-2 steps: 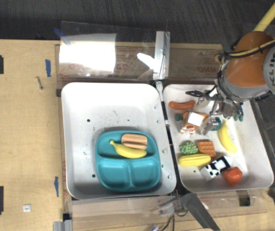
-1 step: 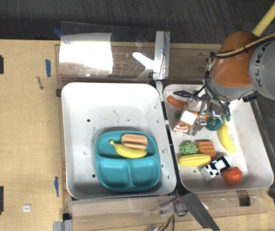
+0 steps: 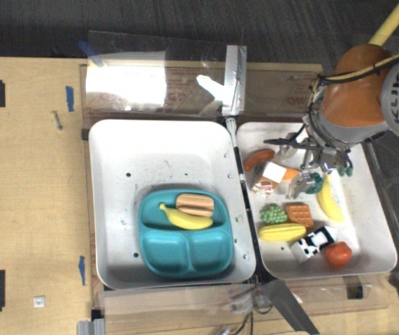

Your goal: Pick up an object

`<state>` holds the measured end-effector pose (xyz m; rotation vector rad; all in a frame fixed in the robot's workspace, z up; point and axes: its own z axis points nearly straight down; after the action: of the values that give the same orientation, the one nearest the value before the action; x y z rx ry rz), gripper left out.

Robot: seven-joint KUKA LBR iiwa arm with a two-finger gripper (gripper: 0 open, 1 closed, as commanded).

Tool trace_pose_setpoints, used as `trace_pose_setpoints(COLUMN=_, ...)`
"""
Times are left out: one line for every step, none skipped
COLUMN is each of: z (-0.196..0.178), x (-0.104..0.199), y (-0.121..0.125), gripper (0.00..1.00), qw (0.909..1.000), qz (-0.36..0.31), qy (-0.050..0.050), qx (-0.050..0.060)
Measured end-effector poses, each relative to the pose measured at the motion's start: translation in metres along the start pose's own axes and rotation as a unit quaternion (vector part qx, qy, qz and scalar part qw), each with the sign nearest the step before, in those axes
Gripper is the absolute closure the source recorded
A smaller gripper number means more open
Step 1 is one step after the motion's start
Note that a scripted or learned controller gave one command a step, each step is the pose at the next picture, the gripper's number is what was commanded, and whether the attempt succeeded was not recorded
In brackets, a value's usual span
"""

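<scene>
Two shallow white bins are seen side by side on the bench (image 3: 24, 187). In the left bin (image 3: 108, 180), a teal divided tray (image 3: 185, 246) is set toward the near side; a banana (image 3: 184, 218) and a hot dog (image 3: 195, 204) lie in its far compartment, touching. Bare floor is left around the tray on the left and far sides.

The right bin (image 3: 377, 239) is crowded. The gripper (image 3: 316, 165) is held over its far half, the orange band (image 3: 353, 93) of the arm above it at the right. Whether the fingers are released or clenched cannot be told; they are lost among dark linkages and cables, and no object is seen between them.

Beneath and beside the gripper, a reddish sausage-like item (image 3: 257, 158), a white and orange block (image 3: 277, 174) and a small teal item (image 3: 314, 183) are noted; the last is partly hidden. A second banana (image 3: 330, 199) lies along the right side. Nearer, a green bunch of grapes (image 3: 274, 214), a brown waffle-like piece (image 3: 299, 211), a yellow corn cob (image 3: 281, 232), a black and white toy (image 3: 313, 243) and a tomato (image 3: 338, 255) are packed close together, several touching. Open floor in this bin is found only along the right wall and near right corner.

A clear plastic sheet (image 3: 157, 82) lies beyond the bins, its edges hard to trace under glare.
</scene>
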<state>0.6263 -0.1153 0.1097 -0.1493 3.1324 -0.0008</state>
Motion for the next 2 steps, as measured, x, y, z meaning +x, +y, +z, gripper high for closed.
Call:
trace_pose_setpoints(z=0.018, x=-0.023, y=0.008, gripper=0.0, qw=0.9995, qz=0.031, qy=0.007, qx=0.0)
trace_pose_setpoints(z=0.0176, x=-0.0236, y=0.0116, gripper=0.0, qw=0.9994, qz=0.034, qy=0.008, qx=0.004)
